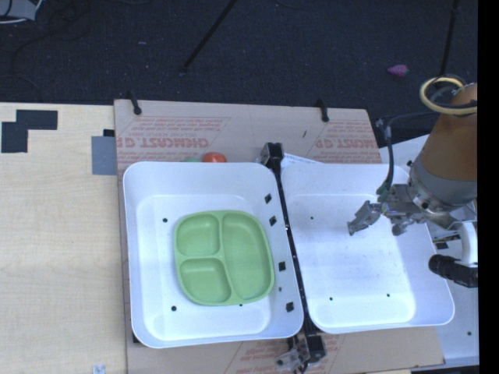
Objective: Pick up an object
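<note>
Reaches in from the right, orange-banded grey arm point(452, 150) bent downward, pincer point(373, 218) pointing left, hanging low with nothing visible between its tips.

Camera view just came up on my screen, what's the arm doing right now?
The arm reaches in from the right, with its gripper over the right bin, near the middle of the floor. Nothing is visibly held. The only clear candidate to pick, a green divided plate, lies flat in the left bin, well away from the gripper. A small red-orange object sits just beyond the left bin's far rim. So no pickup has happened yet.
</note>
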Motion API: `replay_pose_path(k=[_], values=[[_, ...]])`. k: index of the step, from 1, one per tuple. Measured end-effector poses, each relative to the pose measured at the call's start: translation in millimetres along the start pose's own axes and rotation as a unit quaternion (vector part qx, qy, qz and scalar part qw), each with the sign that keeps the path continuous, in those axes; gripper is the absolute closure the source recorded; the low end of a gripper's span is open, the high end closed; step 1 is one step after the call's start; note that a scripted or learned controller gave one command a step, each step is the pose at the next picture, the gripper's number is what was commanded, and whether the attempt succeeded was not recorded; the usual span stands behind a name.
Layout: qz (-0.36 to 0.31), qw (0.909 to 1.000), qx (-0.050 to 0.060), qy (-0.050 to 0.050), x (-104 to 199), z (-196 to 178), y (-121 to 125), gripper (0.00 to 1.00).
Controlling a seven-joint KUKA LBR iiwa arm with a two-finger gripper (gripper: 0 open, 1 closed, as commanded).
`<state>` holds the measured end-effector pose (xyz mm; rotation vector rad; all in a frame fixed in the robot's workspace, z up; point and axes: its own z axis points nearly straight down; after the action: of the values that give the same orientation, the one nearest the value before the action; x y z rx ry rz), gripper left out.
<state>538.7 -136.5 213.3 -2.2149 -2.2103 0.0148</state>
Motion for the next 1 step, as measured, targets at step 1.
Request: replay_pose_path(k=[1], values=[[-0.001,1.0000,-0.006,-0.001,-0.1,-7.5,2.4,0.00]])
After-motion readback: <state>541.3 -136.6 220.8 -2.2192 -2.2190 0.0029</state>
